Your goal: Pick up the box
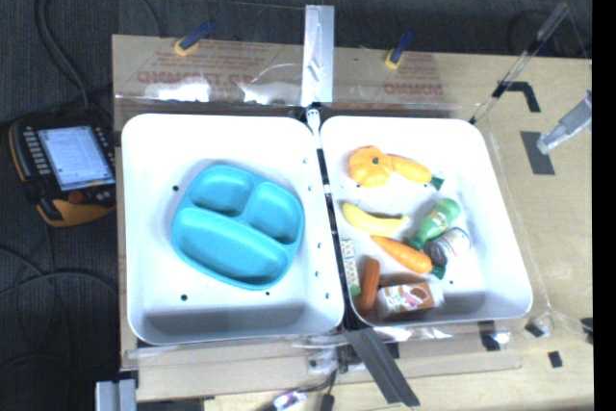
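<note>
The box (409,295) is small, brown and white, and lies on its side at the front of the right bin (500,207), close to the front wall. A brown sausage-shaped toy (369,282) lies against its left end. An orange carrot (402,253) rests just behind it. Nothing is touching the box from above.
The right bin also holds a yellow-orange squash (377,166), a banana (371,217), a green bottle (433,221) and a can (449,245). In the left bin (144,207) sits a blue divided tray (239,224). A teach pendant (63,164) lies on the floor at left.
</note>
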Robot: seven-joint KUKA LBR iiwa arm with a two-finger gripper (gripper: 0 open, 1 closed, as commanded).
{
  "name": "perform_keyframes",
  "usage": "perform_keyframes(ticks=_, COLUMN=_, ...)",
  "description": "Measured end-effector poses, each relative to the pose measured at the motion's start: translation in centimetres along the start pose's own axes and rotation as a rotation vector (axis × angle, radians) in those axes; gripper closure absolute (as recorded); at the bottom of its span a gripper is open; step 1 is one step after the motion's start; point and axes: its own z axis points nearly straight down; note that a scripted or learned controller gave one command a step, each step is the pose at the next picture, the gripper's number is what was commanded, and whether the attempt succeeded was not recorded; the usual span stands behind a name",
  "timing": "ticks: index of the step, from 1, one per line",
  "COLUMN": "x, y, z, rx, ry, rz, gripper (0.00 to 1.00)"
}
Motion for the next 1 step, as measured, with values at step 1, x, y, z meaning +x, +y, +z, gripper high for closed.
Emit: perform_keyframes(ticks=1, x=0.68, y=-3.44, z=0.69, rx=-0.008, ry=-0.01, rz=-0.287, gripper=0.0)
